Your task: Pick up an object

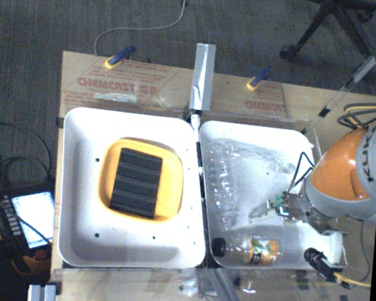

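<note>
Bench (83, 70): bottle (248, 249) laid flat in right bin (255, 136); gripper (282, 205) positioned above for pickup, grip state indeterminable.

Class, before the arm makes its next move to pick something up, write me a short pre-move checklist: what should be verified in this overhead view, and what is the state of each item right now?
1. A target lies in the right bin: ok. A clear bottle with a dark cap and an orange label lies on its side near the front wall.
2. A second candidate exists: ok. A crumpled clear bottle lies in the same bin, hard to make out.
3. The gripper is over the right bin: ok.
4. Finger opening: cannot tell.
5. Something already held: cannot tell.
6. The left bin holds a yellow object with a black ribbed top: ok, far from the arm.
</note>
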`<action>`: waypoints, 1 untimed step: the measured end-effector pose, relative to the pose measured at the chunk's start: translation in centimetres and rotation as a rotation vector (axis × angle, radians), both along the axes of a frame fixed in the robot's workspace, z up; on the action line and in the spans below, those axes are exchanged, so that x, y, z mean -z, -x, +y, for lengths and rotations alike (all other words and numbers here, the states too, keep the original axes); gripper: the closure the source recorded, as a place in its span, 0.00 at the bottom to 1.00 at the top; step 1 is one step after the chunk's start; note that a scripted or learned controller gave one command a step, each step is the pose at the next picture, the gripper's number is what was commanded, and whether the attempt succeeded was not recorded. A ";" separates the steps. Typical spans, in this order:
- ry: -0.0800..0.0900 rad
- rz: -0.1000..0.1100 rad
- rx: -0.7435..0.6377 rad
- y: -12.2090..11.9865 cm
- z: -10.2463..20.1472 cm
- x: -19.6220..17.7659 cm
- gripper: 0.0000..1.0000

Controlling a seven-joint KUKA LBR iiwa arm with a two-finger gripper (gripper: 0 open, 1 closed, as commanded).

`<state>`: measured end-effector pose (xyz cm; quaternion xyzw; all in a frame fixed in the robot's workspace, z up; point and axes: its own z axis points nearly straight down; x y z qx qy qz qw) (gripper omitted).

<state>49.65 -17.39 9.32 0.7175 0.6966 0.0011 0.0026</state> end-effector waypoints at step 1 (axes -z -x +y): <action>0.004 -0.006 0.060 -13.4 -0.9 0.3 0.00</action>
